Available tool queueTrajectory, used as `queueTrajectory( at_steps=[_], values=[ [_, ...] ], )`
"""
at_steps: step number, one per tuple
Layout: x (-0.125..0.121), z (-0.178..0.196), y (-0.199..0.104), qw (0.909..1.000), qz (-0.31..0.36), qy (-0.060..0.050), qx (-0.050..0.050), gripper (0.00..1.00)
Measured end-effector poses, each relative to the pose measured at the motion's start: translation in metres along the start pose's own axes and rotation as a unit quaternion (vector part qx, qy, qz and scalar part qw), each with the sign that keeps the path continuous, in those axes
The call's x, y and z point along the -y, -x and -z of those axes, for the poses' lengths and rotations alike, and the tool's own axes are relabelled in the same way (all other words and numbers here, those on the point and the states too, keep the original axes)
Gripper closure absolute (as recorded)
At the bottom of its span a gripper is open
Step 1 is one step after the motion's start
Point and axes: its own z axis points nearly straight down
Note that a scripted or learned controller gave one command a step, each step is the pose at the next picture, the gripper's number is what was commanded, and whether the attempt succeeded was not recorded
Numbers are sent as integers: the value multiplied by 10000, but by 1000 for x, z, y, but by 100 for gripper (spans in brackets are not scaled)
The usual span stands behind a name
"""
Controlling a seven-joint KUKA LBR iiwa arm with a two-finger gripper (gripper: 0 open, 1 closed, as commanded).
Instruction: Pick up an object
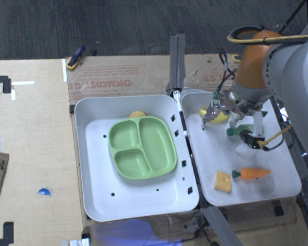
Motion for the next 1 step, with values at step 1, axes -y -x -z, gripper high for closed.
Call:
queueTrajectory(
  at_steps=[1],
  values=[
    [-13, -2, 0, 9917, -1281, -71, 6, 0]
  ],
)
